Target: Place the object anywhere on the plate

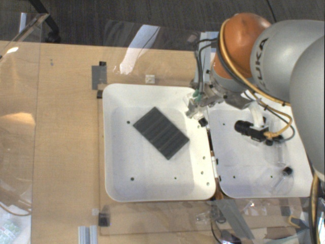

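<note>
Camera view, looking down at a slant. Dominated at right by the grey arm (289,50), orange band above the wrist, bent over the far side of the right bin (244,182), presumably so as to bring the tool low beside the seam between the bins. Left of that, the left bin (117,177), bearing the plate (161,132): a dark ridged slab, lying flat, turned diagonally near the bin's middle, apart from every wall and so open to a drop from above on any side. Hanging over the far right corner of the left bin, the gripper (197,105), just beside the divider, right of the plate, farther back and apart from it. Grip state: cannot tell, too small and blurred. Just nearer than the gripper, at the divider, a small dark piece (203,121); possibly the object, possibly part of the tool, and whether held or lying loose cannot be told. Judged not yet placed, with the plate's ridged face bare; likely calls next for a carry left and nearer before any release.
</note>
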Available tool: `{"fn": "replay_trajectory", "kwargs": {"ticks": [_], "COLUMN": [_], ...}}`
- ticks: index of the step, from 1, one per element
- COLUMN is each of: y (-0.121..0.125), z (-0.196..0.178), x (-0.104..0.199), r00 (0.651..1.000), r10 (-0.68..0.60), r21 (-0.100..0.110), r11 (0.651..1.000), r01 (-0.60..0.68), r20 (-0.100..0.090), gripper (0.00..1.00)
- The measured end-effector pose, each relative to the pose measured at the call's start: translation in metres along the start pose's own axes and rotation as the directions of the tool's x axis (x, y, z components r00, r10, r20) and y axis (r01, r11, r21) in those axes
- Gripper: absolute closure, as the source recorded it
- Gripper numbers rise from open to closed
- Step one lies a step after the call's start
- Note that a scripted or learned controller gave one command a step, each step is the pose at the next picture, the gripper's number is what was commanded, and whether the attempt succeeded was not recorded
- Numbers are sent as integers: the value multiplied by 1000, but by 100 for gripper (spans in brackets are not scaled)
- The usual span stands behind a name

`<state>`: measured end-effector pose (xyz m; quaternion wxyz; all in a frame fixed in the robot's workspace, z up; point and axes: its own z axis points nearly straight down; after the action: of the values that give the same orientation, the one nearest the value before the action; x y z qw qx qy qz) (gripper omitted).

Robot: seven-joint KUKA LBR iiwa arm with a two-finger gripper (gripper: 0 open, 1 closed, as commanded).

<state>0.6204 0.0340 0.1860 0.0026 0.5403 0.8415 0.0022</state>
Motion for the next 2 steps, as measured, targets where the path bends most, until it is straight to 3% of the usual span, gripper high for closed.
{"fn": "replay_trajectory", "kwargs": {"ticks": [1,2], "y": [0,2], "z": [0,-12], "x": [0,-1], "r00": [1000,1000], "r10": [0,-2], "r21": [0,-7], "r11": [1000,1000], "r01": [0,2], "r20": [0,2], "gripper": [0,100]}}
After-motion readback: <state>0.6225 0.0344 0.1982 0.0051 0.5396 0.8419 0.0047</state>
